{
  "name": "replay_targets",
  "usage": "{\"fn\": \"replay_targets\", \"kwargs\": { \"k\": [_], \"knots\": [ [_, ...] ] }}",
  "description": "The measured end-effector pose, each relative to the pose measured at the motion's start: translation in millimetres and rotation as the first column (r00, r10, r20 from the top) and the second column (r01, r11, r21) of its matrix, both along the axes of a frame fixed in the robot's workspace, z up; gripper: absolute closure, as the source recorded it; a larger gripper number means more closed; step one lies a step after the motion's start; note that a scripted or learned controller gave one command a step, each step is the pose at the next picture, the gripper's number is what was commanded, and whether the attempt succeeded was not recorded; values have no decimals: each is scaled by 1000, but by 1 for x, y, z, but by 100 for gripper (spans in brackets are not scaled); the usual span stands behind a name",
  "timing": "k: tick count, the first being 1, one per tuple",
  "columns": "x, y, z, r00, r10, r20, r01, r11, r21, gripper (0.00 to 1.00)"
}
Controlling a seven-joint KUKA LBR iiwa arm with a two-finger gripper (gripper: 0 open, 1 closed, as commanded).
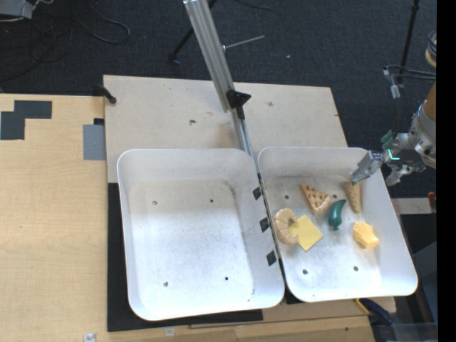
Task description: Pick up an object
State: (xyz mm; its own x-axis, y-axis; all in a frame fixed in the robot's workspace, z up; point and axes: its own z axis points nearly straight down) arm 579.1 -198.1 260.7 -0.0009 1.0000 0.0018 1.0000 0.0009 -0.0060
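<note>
Several toy foods lie in the right bin (399,276): a waffle-pattern wedge (313,196), a tan cone-shaped piece (354,197), a dark green pepper (335,214), a flat yellow square (308,233) leaning on a round tan piece (285,224), and a small yellow lump (365,235). My gripper (372,180) hangs over the bin's upper right rim, just above and right of the tan cone. Its fingers (364,168) are spread apart and open, with nothing between them.
The left bin (135,191) stands beside the right one, with black clips (262,224) along the shared wall. A slanted aluminium bar (214,55) rises behind the bins. Cables and stands lie on the dark floor beyond the bench.
</note>
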Motion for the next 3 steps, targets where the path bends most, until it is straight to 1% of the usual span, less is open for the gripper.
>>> {"fn": "replay_targets", "kwargs": {
  "k": [1, 2, 3],
  "knots": [
    [1, 0, 2, 1000, 1, 3, -1, 1000, -1, 0],
    [0, -9, -49, 1000, -2, -1, 2, 1000, 0, 0],
    [-7, 1, -101, 1000, -1, -2, 1, 1000, 1, 0]
  ]
}}
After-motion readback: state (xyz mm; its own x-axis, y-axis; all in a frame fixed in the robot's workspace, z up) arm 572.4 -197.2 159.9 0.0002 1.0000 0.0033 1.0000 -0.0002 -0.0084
